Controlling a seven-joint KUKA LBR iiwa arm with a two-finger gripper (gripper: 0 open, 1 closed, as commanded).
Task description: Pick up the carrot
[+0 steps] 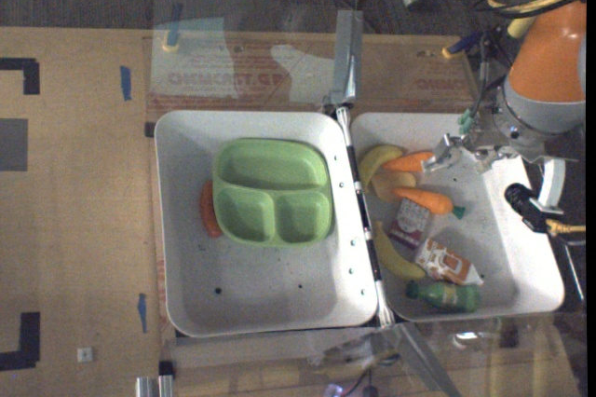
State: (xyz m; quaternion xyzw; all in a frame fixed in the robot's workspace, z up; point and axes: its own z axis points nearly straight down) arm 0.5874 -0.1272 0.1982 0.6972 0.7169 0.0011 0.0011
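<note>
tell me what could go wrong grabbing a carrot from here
The gripper sits by the upper carrot, which touches a banana, so a grab may catch or shove the banana. A second carrot lies close below and could get knocked. Crowded packets leave little room for error.

Your count, op:
Bins: 2 (177, 227) (531, 283)
Carrots: 2 (424, 199) (408, 162)
Bananas: 2 (375, 160) (399, 260)
Green trays: 1 (272, 190)
Bottles: 1 (445, 295)
Snack pkts: 2 (411, 220) (447, 262)
Orange item by tray: 1 (209, 209)
</note>
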